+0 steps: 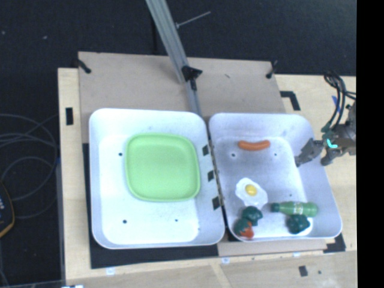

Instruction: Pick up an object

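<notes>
The right bin [282, 125] holds an orange-red sausage [254, 144] near its far side and a fried egg [251, 191] in the middle. Along its near edge lie a green bottle [295, 208], a dark green broccoli piece [297, 223], a second dark green piece [252, 214] and a small red and green item [244, 228]. My gripper [317, 153] hangs over the right rim of this bin, to the right of the sausage. It is open, with nothing between its fingers.
A light green square plate [162, 167] lies in the left bin [108, 221]. A grey metal pole [171, 35] slants in from the top down to the divide between the bins. Cables [339, 95] hang at the far right.
</notes>
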Controlling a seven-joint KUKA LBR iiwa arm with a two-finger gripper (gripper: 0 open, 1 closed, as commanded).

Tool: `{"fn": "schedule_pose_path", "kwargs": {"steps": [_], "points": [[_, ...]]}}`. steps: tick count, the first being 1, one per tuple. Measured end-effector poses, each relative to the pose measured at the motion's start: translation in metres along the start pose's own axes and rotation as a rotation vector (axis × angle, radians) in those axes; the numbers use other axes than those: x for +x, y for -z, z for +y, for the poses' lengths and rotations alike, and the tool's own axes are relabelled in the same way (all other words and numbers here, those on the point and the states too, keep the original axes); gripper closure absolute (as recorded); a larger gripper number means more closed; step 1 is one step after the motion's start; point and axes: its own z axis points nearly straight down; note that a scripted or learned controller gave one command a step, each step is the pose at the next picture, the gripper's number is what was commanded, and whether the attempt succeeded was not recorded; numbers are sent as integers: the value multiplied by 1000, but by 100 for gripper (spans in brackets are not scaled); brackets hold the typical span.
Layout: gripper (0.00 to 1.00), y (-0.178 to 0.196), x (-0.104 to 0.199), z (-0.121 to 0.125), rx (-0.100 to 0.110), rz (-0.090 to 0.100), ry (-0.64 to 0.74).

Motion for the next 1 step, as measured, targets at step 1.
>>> {"fn": "schedule_pose_path", "kwargs": {"steps": [1], "points": [[0, 0, 0, 0, 0, 0, 0]]}}
